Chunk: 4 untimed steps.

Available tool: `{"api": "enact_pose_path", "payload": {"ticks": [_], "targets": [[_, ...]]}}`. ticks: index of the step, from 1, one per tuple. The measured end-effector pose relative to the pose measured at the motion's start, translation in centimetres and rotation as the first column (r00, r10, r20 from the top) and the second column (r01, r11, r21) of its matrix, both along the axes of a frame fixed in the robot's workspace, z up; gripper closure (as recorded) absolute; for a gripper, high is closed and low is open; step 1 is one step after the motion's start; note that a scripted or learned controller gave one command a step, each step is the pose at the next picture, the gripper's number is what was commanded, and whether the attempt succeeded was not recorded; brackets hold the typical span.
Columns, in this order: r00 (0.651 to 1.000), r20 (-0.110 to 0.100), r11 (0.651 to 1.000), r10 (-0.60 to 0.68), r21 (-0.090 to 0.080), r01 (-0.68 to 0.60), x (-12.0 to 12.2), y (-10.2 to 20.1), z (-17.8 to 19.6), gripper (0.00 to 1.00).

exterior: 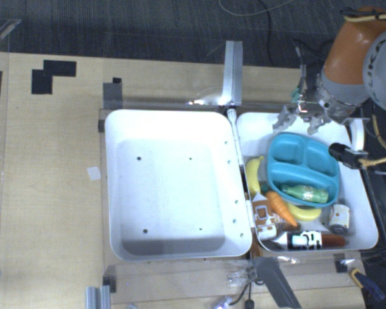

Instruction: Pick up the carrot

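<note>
Bench (45, 192) of pale wood, dark floor behind. Carrot (282, 210) — orange, tapered — lies in the right bin (363, 221), touching the blue tray (305, 166). Gripper (301, 118) hangs spread above the bin's far edge.

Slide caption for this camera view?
Gripper poised over the right bin's far edge; carrot lies untouched beside the blue tray.

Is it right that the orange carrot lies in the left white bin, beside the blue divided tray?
Not quite. The camera view shows the orange carrot in the right white bin, not the left white bin. It does lie beside the blue divided tray.
</note>
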<state>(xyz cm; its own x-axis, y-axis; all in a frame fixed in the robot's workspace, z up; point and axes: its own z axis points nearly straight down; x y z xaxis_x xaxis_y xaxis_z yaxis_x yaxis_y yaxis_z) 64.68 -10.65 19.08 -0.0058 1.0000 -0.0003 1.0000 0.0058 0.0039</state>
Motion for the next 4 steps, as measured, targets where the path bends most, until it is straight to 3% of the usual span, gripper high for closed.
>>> {"api": "enact_pose_path", "payload": {"ticks": [1, 2, 3, 4], "targets": [[0.999, -0.001, 0.999, 0.043, 0.000, -0.043, -4.2, -0.9, -5.8, 0.00], [0.986, 0.001, 0.986, 0.165, -0.001, -0.165, -7.8, -3.6, -3.4, 0.00], [0.994, 0.001, 0.994, 0.105, -0.001, -0.105, -7.2, -0.8, -0.4, 0.00], [0.999, -0.001, 0.999, 0.041, -0.001, -0.041, -13.2, -3.5, -2.0, 0.00]]}}
